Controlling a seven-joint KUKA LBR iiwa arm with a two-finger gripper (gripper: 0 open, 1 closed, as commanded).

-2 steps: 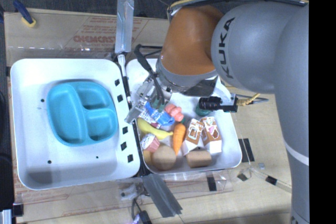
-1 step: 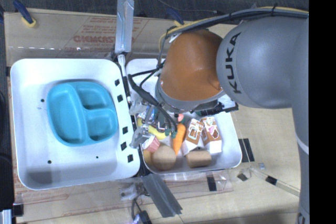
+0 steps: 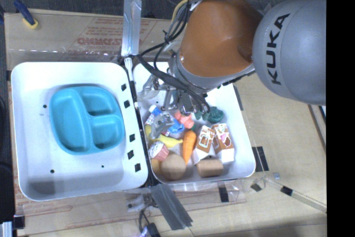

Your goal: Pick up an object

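Observation:
The right bin [image 3: 244, 144] holds a pile of toy food. In it lie an orange carrot [image 3: 188, 145], a tan potato [image 3: 173, 167], a brown loaf [image 3: 209, 167] and two small printed cartons [image 3: 214, 139]. A dark green piece [image 3: 214, 115], a pink piece [image 3: 184, 119], a blue piece [image 3: 158, 117] and a yellow banana [image 3: 170, 141] lie with them. My gripper [image 3: 186, 101] hangs low over the back of this pile, just above the pink and blue pieces. The orange wrist band [image 3: 219, 36] hides most of it. I see nothing held in it.
The left bin [image 3: 28, 119] carries a blue divided tray [image 3: 89, 118]. The big grey arm body [image 3: 294, 47] covers the back right of the right bin. A silver tape strip [image 3: 131, 22] stands behind the wall between the bins. Cardboard and bench surround both.

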